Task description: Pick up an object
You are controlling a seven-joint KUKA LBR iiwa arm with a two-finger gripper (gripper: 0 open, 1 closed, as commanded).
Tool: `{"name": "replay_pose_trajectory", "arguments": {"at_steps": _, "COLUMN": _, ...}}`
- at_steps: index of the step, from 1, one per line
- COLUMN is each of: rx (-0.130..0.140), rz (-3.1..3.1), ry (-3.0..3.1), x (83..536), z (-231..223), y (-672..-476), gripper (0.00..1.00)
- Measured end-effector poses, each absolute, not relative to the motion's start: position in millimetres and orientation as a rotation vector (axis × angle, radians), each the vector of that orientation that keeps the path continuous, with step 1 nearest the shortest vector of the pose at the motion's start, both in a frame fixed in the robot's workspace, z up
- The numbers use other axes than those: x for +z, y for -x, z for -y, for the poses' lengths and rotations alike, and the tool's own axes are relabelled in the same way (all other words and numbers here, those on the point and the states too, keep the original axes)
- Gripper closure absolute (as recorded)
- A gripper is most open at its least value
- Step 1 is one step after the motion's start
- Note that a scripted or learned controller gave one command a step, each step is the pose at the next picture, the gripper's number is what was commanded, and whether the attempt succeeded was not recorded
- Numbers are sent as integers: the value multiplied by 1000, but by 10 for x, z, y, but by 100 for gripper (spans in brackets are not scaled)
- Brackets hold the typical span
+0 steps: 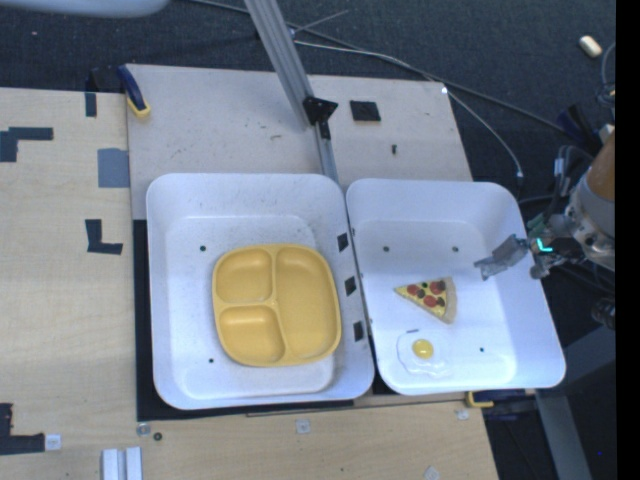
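Hovering at the right bin's [520, 298] far edge, the gripper [497, 261] carries nothing; its fingers seem spread, though small. Pizza slice [432, 296] and fried egg [422, 352] lie flat nearby, reachable.

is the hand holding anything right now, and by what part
Nothing is held. The hand hangs over the right bin's right side with nothing between its fingers. The pizza slice and fried egg lie on the bin floor, apart from it.

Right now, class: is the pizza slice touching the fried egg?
Apart. The camera view shows bare white bin floor between the pizza slice and the fried egg.
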State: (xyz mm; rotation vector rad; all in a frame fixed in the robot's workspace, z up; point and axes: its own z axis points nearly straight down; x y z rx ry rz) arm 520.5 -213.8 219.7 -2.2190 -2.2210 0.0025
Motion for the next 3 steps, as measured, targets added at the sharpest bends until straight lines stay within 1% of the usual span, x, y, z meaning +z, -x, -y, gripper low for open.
{"name": "replay_pose_trajectory", "arguments": {"at_steps": 1, "rx": 2, "rz": 2222, "ry": 2219, "x": 2200, "z": 2139, "y": -5208, "gripper": 0}}
{"name": "replay_pose_trajectory", "arguments": {"at_steps": 2, "rx": 5, "rz": 2220, "ry": 2217, "x": 1743, "z": 2067, "y": -5221, "gripper": 0}}
{"name": "replay_pose_trajectory", "arguments": {"at_steps": 3, "rx": 7, "rz": 2218, "ry": 2216, "x": 1095, "z": 2071, "y": -5214, "gripper": 0}}
